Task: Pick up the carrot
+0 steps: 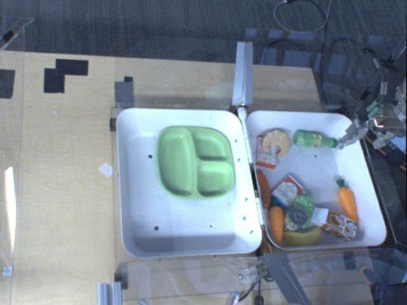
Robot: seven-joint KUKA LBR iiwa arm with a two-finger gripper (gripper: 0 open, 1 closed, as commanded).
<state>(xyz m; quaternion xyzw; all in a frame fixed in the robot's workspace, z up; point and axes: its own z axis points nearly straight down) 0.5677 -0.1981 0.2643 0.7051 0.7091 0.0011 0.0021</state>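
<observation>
A carrot (346, 202) with a green top lies near the right wall of the right bin (375, 199). A second carrot (275, 223) stands at the bin's front left, beside a banana. A third orange piece (262, 187) lies along the left wall. My gripper (348, 136) hangs over the bin's far right corner, just right of a green bottle (313, 139) and well behind the right-hand carrot. Nothing shows in its grasp.
The left bin (137, 189) bears a green divided plate (194, 161). The right bin also holds a round snack pack (273, 146), a juice carton (287, 190), a green can (299, 212), a banana (303, 237) and a small box (340, 225). Cables lie behind the bench.
</observation>
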